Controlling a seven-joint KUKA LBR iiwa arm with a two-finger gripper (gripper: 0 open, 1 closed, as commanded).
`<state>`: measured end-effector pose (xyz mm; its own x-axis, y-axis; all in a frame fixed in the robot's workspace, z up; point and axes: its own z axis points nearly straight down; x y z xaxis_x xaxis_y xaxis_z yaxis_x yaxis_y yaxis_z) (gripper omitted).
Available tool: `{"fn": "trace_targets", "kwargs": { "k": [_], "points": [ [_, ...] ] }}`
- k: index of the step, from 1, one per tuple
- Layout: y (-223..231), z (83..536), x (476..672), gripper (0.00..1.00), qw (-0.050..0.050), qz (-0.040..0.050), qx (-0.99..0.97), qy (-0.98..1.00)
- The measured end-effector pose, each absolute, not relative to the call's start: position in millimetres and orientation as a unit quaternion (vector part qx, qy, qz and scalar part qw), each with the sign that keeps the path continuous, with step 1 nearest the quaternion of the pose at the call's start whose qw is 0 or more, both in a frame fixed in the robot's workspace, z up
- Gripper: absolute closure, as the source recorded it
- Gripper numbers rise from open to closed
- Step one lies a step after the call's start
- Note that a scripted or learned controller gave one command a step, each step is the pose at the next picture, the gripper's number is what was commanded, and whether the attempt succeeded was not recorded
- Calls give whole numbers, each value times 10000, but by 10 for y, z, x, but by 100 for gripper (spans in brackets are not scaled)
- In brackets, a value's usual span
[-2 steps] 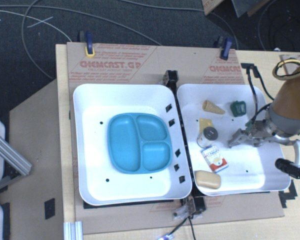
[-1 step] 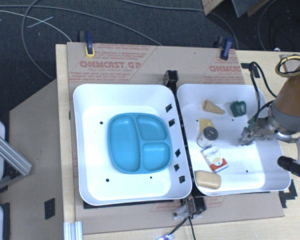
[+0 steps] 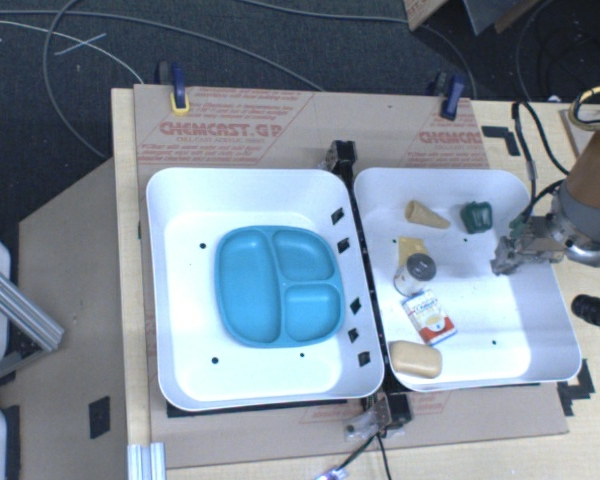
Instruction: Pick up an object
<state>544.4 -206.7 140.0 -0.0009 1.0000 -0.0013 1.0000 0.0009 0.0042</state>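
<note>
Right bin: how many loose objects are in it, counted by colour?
Tan or yellow: 3, a wedge, a flat piece and a rounded block
Green: 1
Grey and dark: 1, a small can
White and red: 1, a packet
Total: 6

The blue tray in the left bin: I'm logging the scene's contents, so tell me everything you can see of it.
The blue tray is a light blue divided plate with rounded corners, smooth and matte like plastic. Raised ridges split it into three compartments: one long section on its left side and two smaller ones on its right. It lies flat, slightly rotated, near the middle of the left bin, resting on the bin's white floor. Nothing lies in it, and nothing else touches it.
</note>
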Motion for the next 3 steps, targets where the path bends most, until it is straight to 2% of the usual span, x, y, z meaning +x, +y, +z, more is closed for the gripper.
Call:
{"fn": "trace_targets", "kwargs": {
  "k": [1,2,3],
  "points": [
    [-2069,1899,5363,100,27,13,7068,7074],
    [-2072,2338,5377,100,28,14,7066,7077],
    [-1532,2229,5359,100,-20,3,7053,7090]
  ]
}}
